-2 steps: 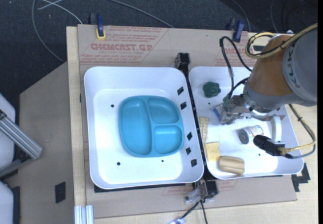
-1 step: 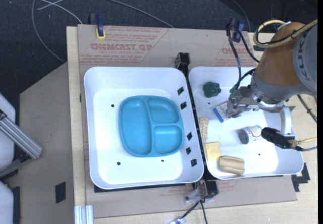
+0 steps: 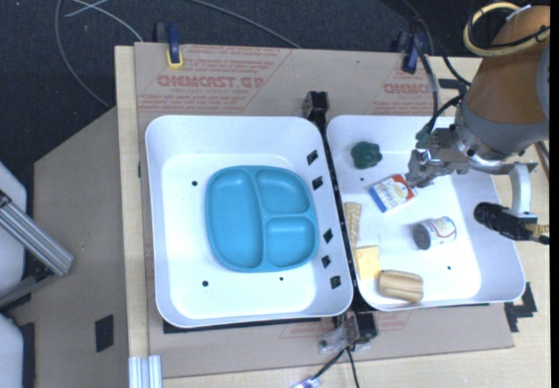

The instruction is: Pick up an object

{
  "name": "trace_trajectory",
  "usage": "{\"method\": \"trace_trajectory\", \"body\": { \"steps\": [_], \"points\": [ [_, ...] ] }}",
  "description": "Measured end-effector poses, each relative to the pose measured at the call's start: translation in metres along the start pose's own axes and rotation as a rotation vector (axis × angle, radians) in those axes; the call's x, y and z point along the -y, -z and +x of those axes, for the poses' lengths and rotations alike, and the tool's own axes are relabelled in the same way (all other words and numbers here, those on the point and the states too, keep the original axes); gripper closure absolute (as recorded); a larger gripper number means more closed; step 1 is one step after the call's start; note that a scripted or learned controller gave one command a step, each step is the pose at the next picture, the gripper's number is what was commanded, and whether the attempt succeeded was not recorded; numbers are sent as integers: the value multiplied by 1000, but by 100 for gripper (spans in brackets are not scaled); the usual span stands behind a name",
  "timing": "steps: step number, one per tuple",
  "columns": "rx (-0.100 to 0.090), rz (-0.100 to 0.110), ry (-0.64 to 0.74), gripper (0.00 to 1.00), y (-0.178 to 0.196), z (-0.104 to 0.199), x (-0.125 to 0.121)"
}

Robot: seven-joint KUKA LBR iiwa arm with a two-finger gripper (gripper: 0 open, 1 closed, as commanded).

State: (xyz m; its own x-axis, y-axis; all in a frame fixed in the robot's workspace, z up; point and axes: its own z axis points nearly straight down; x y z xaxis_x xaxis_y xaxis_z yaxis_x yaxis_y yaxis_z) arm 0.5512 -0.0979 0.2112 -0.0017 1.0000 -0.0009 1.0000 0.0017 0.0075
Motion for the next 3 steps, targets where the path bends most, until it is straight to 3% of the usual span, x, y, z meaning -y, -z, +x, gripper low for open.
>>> {"method": "trace_trajectory", "body": {
  "steps": [1,3],
  "points": [
    [0,0,0,100,52,0,-2],
    [-3,6,4,100,51,100,-19]
  ]
}}
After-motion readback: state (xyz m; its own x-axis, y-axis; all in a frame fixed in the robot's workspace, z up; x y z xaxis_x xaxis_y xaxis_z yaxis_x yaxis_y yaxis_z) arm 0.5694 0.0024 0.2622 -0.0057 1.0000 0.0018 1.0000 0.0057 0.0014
